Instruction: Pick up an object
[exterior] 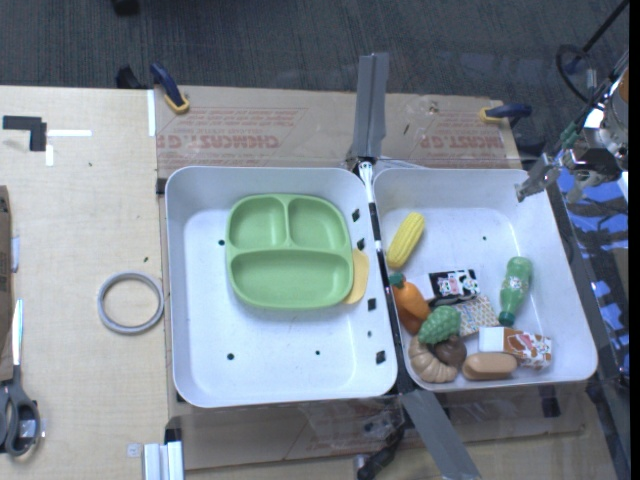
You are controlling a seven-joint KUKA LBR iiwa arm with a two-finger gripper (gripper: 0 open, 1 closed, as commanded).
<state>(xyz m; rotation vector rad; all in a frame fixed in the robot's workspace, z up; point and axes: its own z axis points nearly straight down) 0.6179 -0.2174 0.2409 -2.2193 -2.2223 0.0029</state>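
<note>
The toy corn cob [405, 240] looks like the easiest pick. It lies in the right bin [500, 200] near the wall that bin shares with its neighbour, tilted, with bare white floor around most of it. I'd guess it is hollow plastic: light, stiff, and a little slick on its ribbed skin. A grip across the middle of its short width should hold it, while a grip along its length would likely let it roll out.

Just below it the pile begins. An orange carrot [408, 300] lies close to the cob's lower end, then a bumpy green piece [440, 323], a brown bread roll [436, 361] and a sausage [488, 366] are packed together at the near edge. A small black-and-white box [454, 284], a white cube [490, 338] and a red-patterned packet [529, 348] sit among them. A green bottle [513, 288] leans a little apart on the right side, another fair candidate, though round and prone to slip.

The gripper [535, 181] hangs over the bin's far right corner, well apart from the cob and carrying nothing that I can see. Whether it is spread or pressed together, I cannot tell from here.

The left bin [190, 298] holds a green divided plate [290, 251], and a ring of tape [131, 301] lies on the bench [80, 218].
</note>
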